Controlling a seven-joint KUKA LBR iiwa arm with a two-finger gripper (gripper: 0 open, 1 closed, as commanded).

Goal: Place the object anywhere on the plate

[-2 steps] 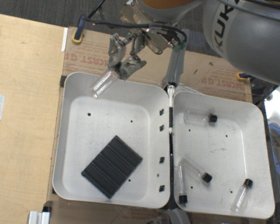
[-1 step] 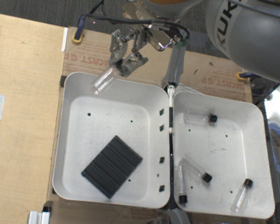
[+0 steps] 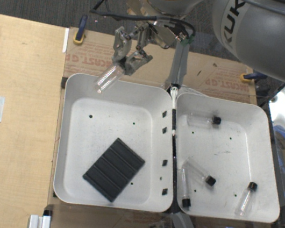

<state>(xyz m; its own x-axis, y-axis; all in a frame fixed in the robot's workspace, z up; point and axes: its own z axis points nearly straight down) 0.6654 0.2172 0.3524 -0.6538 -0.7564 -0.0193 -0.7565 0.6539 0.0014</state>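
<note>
Overhead slanted view of both bins (image 3: 82, 86)

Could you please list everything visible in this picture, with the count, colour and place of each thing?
Bins: two, white, side by side on the bench.
Plate: one, black, ribbed, lying in the left bin.
Tubes: four, clear with black caps, lying in the right bin.
Held tube: one, clear, over the left bin's far rim.
Clamps: two, blue and yellow, at the cardboard's far corners.
Arm: one, grey, orange band.
Pincer: one, gripping the held tube.

Black ribbed plate (image 3: 114, 169); 2 white bins (image 3: 72, 142); clear black-capped tubes (image 3: 246, 198).
</note>
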